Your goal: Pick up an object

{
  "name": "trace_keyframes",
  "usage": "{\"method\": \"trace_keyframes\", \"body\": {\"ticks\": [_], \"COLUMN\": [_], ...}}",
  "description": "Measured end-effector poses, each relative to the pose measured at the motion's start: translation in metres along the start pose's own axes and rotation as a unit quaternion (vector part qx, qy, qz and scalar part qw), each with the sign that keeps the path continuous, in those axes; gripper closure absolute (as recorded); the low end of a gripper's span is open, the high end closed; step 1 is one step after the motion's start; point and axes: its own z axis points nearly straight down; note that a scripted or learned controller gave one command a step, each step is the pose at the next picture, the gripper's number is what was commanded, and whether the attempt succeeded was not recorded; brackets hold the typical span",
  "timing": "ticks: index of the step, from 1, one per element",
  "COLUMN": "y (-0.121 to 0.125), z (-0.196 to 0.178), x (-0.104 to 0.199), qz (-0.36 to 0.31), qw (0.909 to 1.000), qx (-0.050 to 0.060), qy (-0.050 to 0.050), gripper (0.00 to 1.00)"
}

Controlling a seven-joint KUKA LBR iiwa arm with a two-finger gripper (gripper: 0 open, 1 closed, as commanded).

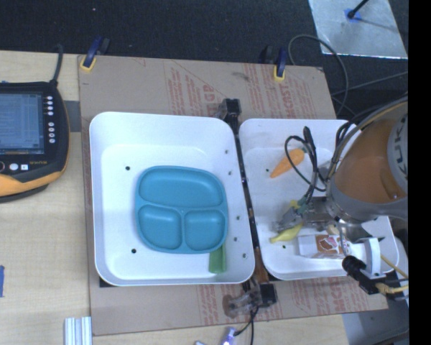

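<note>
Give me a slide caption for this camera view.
Gripper low in right bin beside carrot; blue plate in left bin.

light wood bench (29,250) w/ brown cardboard sheet (201,85) clamped at its far edge. dark carpet floor (165,13) behind; pale patch (355,16) top right, maybe paper. teach pendant (21,139) at left, screen lit.

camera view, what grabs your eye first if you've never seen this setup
The blue divided plate sits in the middle of the left white bin. In the right bin, the grey arm with its orange band hangs over a small clutter, with an orange carrot lying apart near the top.
</note>
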Motion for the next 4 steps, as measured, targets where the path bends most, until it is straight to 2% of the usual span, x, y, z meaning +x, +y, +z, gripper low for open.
{"method": "trace_keyframes", "body": {"ticks": [1, 2, 3, 4], "y": [0.026, 0.005, 0.002, 0.002], "z": [0.000, 0.000, 0.000, -0.010], "x": [0.020, -0.002, 0.024, 0.023], "qz": [-0.001, 0.000, -0.001, -0.002], "qw": [1.0000, 1.0000, 1.0000, 1.0000], "qx": [-0.001, 0.000, 0.000, 0.001], "qy": [0.000, 0.000, 0.001, 0.000], "gripper": [0.00, 0.00, 0.00, 1.00]}}
